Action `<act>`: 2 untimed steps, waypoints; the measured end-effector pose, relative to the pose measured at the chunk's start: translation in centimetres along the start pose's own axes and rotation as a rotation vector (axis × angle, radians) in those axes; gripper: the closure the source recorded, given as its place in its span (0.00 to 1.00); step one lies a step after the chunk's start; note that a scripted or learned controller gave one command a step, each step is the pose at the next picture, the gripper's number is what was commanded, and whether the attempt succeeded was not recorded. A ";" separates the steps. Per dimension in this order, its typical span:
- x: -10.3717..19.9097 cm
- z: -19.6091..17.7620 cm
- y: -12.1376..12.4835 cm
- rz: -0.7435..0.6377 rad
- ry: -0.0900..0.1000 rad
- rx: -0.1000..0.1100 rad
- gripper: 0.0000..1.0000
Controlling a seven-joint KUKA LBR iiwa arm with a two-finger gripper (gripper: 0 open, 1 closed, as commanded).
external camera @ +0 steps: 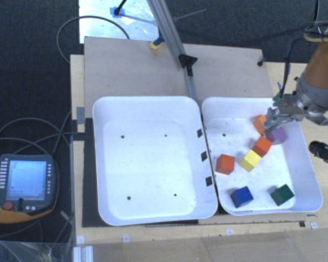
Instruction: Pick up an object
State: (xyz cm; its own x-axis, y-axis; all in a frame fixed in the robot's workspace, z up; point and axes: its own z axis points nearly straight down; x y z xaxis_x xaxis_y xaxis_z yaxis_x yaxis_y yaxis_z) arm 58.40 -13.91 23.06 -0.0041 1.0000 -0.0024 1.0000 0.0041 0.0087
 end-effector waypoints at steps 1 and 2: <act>0.0 -2.7 0.2 -0.001 0.001 0.003 1.00; 5.8 -1.5 0.4 -0.007 0.004 0.007 1.00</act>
State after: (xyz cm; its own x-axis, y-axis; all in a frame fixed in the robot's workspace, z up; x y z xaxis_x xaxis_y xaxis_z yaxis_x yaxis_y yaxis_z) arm 58.74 -8.14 24.59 -0.0107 0.9999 0.0016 0.9999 0.0107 0.0013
